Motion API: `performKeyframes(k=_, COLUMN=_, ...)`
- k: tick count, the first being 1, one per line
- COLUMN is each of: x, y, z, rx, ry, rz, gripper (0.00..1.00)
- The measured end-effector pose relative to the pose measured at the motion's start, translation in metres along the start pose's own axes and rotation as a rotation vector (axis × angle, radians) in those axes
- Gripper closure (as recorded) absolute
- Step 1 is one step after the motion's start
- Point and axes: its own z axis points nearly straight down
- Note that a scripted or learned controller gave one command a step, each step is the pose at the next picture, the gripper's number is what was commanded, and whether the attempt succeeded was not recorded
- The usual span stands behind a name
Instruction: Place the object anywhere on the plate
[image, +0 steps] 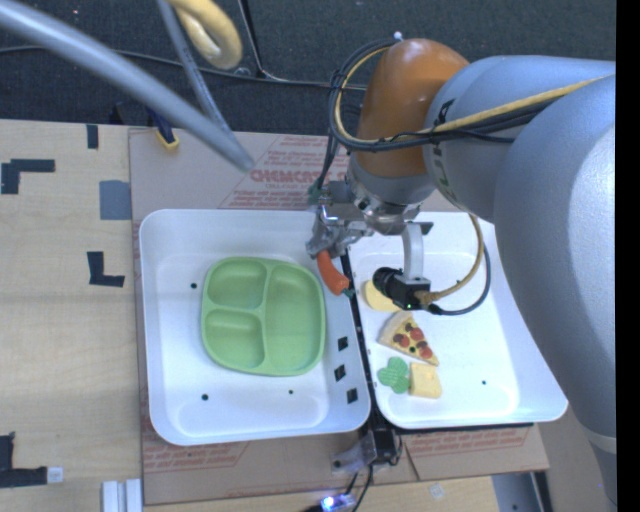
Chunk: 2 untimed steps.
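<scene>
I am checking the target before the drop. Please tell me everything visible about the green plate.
The green plate is a pale green, plastic-looking tray with rounded corners, divided by low ridges into three compartments. It lies flat, slightly turned, on the floor of the left white bin, nearer that bin's right wall. Nothing lies in its compartments. The end effector hangs just above and beyond its upper right corner, with an orange object below it.

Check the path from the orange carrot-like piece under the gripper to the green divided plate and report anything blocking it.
Nothing visible blocks it. The orange carrot-shaped toy hangs below the gripper near the divide between the bins, just right of the green three-compartment plate. Only bare white bin floor surrounds the plate. The pizza slice toy lies in the other bin.
</scene>
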Motion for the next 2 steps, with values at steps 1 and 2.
performKeyframes(k=1, x=0.0456, y=-0.0048, z=-0.0082, rx=-0.002, ry=0.001, rz=-0.001, gripper=1.00)
performKeyframes(k=2, x=0.0432, y=-0.0047, z=-0.0078, rx=-0.001, ry=0.000, rz=0.002, gripper=0.00)
